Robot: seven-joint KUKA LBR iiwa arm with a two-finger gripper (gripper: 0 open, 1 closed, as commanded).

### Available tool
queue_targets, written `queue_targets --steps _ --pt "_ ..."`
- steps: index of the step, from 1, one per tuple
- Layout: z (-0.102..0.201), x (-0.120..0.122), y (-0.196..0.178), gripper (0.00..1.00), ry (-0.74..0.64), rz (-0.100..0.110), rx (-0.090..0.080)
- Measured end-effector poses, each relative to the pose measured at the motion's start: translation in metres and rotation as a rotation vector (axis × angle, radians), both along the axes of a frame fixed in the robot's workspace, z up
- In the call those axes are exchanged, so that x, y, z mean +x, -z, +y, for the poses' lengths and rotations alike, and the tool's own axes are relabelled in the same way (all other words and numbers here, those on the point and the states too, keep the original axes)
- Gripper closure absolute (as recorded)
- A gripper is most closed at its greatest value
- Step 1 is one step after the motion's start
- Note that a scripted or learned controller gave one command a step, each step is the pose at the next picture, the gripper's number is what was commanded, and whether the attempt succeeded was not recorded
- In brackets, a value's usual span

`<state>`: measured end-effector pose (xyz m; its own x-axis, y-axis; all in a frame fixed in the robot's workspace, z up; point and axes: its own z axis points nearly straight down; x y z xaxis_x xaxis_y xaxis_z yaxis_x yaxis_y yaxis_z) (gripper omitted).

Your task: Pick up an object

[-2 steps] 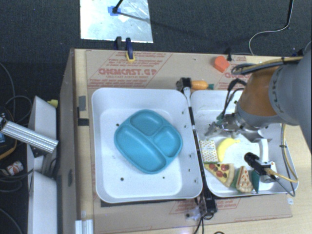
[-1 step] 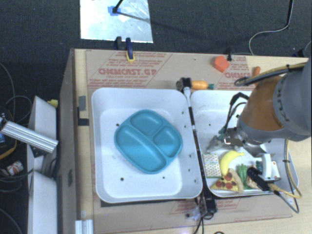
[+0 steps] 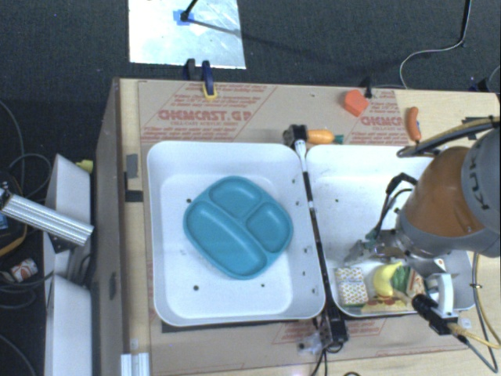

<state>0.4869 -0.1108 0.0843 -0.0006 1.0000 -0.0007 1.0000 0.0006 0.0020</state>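
Note:
In the right bin (image 3: 352, 186), a small heap lies against the near wall: a pale patterned packet (image 3: 351, 285), a yellow rounded object (image 3: 383, 280) and a green and red piece (image 3: 403, 279) beside it. My gripper (image 3: 369, 249) hangs low over the near half of that bin, just above and behind the heap, closest to the yellow object. The grey arm with its orange band (image 3: 442, 198) covers the bin's right side. I see nothing lifted off the bin floor.
The left bin (image 3: 168, 171) holds a blue divided plate (image 3: 237, 225). On the bench behind the bins lie an orange block (image 3: 355, 103), an orange-tipped tool (image 3: 317, 137) and a blue-and-yellow clamp (image 3: 207, 79). A black cable (image 3: 391, 198) loops beside the wrist.

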Motion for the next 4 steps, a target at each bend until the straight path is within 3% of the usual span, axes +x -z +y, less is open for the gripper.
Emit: queue_targets --steps 1,2,3,4 --pt "-0.038 0.059 0.0 0.0 -0.002 -0.001 -0.001" --pt "-0.074 0.0 0.0 0.0 0.001 0.001 0.0" --pt "-0.09 0.094 -0.001 0.0 -0.003 -0.002 0.0" --pt "-0.032 0.145 0.0 0.0 -0.004 0.0 0.001"
